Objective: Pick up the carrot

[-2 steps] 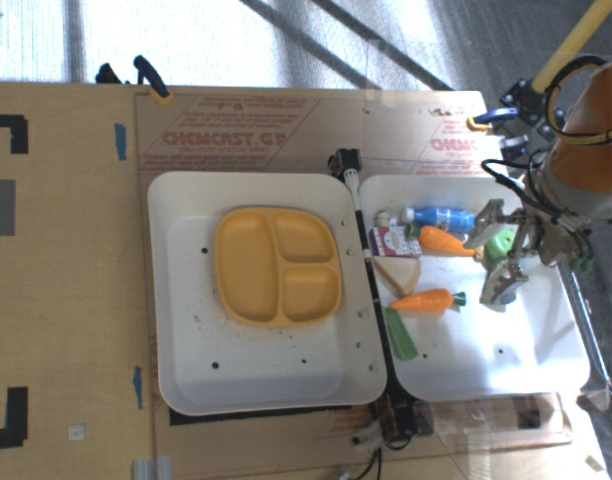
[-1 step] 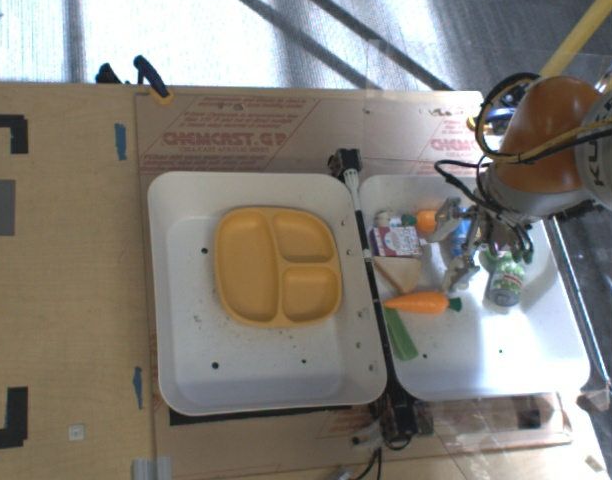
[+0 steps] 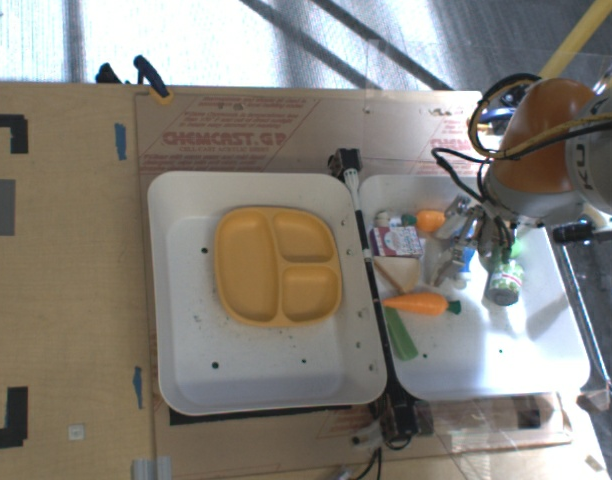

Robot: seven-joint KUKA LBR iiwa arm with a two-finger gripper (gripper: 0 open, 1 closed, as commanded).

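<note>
The carrot [image 3: 421,305] is orange with a green stub at its right end. It lies flat on the floor of the right bin [image 3: 526,353], near that bin's left wall and pointing left. My gripper [image 3: 448,266] hangs over the right bin just above and to the right of the carrot, a short way from it. The carrot lies free on the bin floor, with nothing gripping it. The grey arm with its orange band [image 3: 541,133] reaches in from the upper right.
A yellow divided plate [image 3: 278,265] sits in the left bin [image 3: 176,368]. Around the gripper in the right bin lie a small carton [image 3: 396,240], an orange piece [image 3: 431,221], a green bottle [image 3: 504,284] and a green vegetable [image 3: 402,340]. Bare floor lies at the right bin's lower right.
</note>
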